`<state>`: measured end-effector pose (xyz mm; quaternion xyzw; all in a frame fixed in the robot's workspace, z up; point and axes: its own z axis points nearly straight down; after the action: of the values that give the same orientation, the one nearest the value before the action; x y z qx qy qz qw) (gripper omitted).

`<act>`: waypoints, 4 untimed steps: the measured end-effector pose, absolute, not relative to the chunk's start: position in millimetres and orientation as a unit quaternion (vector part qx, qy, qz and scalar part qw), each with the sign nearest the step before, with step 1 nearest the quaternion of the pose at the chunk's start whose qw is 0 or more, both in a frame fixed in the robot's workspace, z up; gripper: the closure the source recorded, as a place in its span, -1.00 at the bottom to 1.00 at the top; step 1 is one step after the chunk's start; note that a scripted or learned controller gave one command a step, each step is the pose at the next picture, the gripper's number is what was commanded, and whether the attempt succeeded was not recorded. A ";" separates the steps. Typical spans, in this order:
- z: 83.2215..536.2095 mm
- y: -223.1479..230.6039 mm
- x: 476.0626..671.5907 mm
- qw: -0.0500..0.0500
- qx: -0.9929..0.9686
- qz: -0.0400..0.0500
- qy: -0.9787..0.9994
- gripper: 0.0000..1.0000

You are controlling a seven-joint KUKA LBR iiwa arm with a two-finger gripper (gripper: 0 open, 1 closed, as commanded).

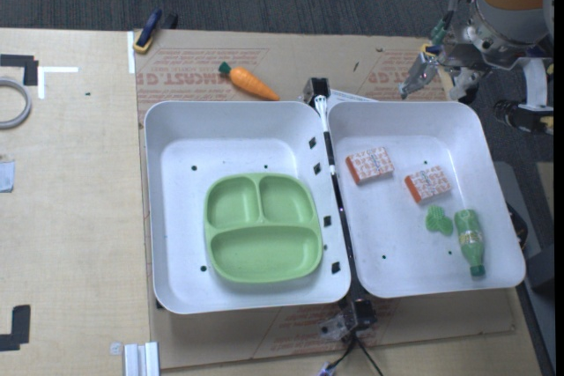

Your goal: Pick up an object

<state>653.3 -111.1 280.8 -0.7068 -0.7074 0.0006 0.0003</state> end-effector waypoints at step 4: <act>212.6 -107.0 561.9 -0.001 -0.461 0.000 -0.887 1.00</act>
<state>561.9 -107.0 212.6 -0.4609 -0.8874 -0.0002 -0.0015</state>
